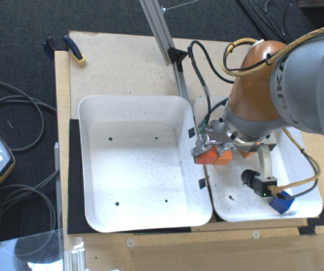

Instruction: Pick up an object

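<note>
Supporting bench (122, 66): it carried two white bins side by side, with bare pale board showing on its far part.
Arm (306, 78): grey, with an orange band (256, 81); it came in from the right and bent down over the right bin.
Left bin (139, 162): it lay on the left half of the bench, its floor speckled with small dark marks.
Right bin (235, 206): it touched the left bin along their shared edge and was largely covered by the arm.
Rail (156, 21): a slim metal bar, it ran at a slant from the far edge down to the far end of the seam between the bins.
Gripper (210, 148): it hung over the left edge of the right bin, just beside the seam; whether it was wide, narrow or holding anything could not be told.
Orange block (219, 157): it sat at the gripper's tip, at the left side of the right bin; whether it was gripped or lay on the floor was unclear.
Clamp (74, 48): blue and yellow, it sat at the far left corner of the bench.
Blue block (282, 203): it lay in the near right corner of the right bin, well apart from the gripper.
</note>
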